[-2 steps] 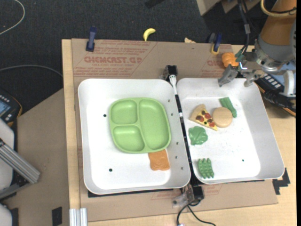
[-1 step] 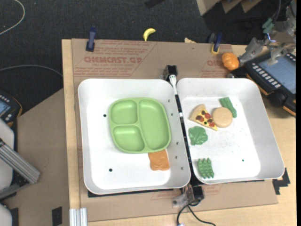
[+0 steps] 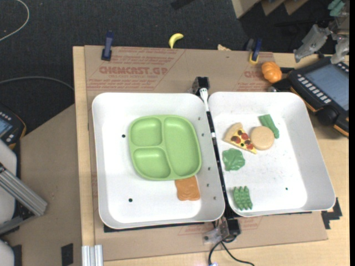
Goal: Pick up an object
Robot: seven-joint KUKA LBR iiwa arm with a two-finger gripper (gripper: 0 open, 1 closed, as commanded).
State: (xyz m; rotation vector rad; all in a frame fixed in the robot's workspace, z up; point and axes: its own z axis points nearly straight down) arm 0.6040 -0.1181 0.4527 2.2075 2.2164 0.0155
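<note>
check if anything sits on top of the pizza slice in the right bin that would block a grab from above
Nothing lies on the pizza slice; its top is bare. The round cookie touches its right side, and the leafy green piece sits just below it, so a pincer has little room there.

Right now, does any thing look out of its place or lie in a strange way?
Yes. An orange toy piece in the left bin lies partly tucked under the lower edge of the green divided plate. A small orange fruit and a yellow banana sit outside both bins, near the board's far edge.
</note>
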